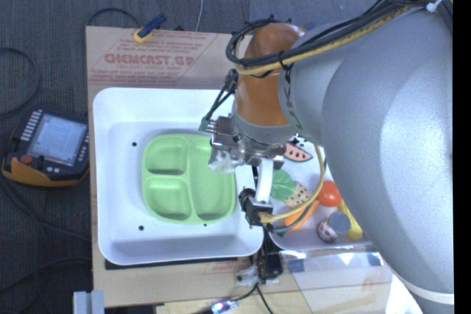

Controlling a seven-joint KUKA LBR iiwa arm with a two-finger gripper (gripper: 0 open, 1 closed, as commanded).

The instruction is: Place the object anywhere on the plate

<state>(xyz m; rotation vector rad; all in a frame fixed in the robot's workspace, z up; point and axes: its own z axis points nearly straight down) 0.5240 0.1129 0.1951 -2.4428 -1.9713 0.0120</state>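
A light green plate (184,180) with three compartments lies in the left white bin (118,121). My gripper (224,157) hangs over the plate's right edge, near the wall between the two bins, under the orange-banded wrist. Its tip is hidden by the wrist body, and I cannot tell whether it carries anything. In the right bin, partly hidden by the arm, lie several small toys: a watermelon slice (299,152), a green leafy piece (282,184), a tan wedge (299,195), an orange ball (330,193), a yellow piece (352,226) and a grey round piece (339,220).
The big grey arm covers most of the right bin. A cardboard sheet (147,59) lies behind the left bin. On the floor to the left sits a teach pendant (48,147). Cables run across the carpet at the back.
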